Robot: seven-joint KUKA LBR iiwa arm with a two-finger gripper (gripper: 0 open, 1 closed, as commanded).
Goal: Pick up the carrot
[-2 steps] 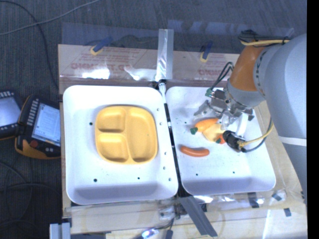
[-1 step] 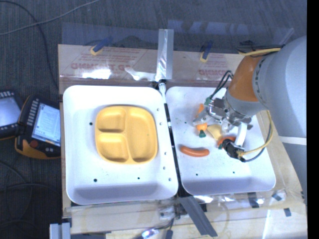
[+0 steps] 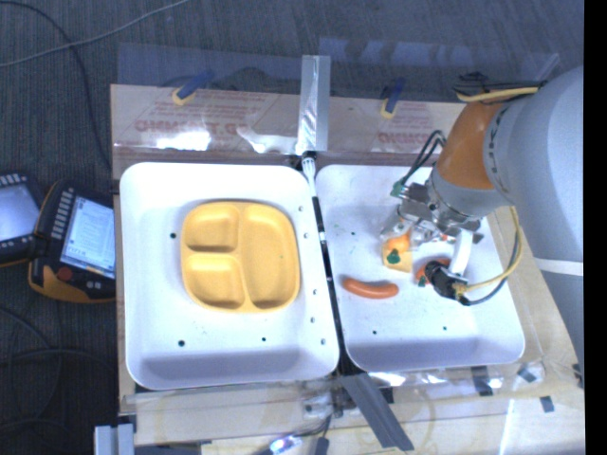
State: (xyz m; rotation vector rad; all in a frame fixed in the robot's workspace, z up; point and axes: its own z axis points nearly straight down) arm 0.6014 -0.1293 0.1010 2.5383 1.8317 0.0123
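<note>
the arm reaches down into the right bin. relative to that bin, the carrot lies mid-floor, just under the gripper; whether it is spread or pinching, i cannot tell. centre over the carrot's body, clear of the sausage beside it.

The tool hangs over a carrot in the right bin.

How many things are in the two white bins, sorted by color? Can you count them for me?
Yellow: 1, the divided tray in the left bin.
Orange: 1, the carrot, green at one end, under the hand in the right bin.
Reddish-orange: 1, the sausage in the right bin.
Total: 3
</note>
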